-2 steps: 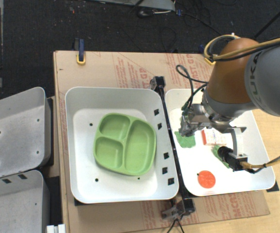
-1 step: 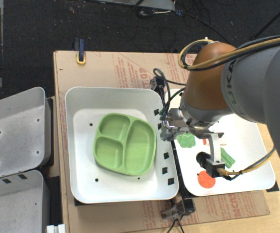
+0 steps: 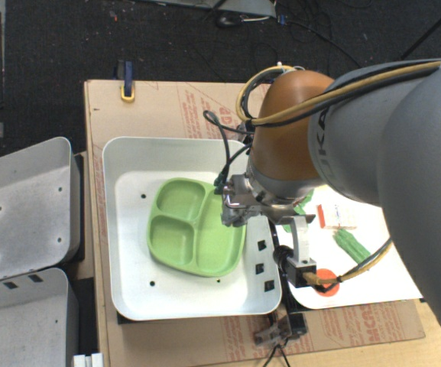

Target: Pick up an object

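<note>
A light green divided plate [image 3: 193, 228] with three compartments lies in the left white bin [image 3: 128, 205], towards its right side. My gripper [image 3: 234, 209] hangs under the orange wrist band [image 3: 289, 128], right over the plate's right rim. The wrist body hides whatever lies between gripper and plate, so contact cannot be judged. In the right bin [image 3: 381, 277], mostly covered by the arm, lie a green ribbed stick [image 3: 351, 245], a small orange-red piece [image 3: 321, 216] and an orange round item [image 3: 325, 280].
The bins rest on a brown board [image 3: 166, 105] with a blue clamp [image 3: 128, 79] at its back edge. White perforated trays [image 3: 25, 205] lie off the board to the left. Cables run down from the wrist past the bins' dividing wall [image 3: 270, 266].
</note>
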Controlling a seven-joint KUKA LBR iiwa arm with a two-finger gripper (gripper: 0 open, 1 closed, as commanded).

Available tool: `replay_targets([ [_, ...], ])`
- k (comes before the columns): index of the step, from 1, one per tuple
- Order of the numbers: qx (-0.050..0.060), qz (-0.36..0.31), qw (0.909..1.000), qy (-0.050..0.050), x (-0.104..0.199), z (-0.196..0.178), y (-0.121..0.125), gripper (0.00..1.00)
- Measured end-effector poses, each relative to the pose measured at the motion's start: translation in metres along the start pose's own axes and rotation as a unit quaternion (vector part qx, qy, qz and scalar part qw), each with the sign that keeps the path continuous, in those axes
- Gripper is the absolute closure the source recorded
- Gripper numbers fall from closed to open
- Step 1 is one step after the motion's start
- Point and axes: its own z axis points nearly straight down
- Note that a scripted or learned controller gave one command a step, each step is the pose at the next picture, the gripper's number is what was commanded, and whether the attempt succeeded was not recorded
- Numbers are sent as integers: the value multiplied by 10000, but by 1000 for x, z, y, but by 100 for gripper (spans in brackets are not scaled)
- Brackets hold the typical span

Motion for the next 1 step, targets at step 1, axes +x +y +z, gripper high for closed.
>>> replay_targets([
  [1,-3,39,10000,-12,-4,0,1,0],
])
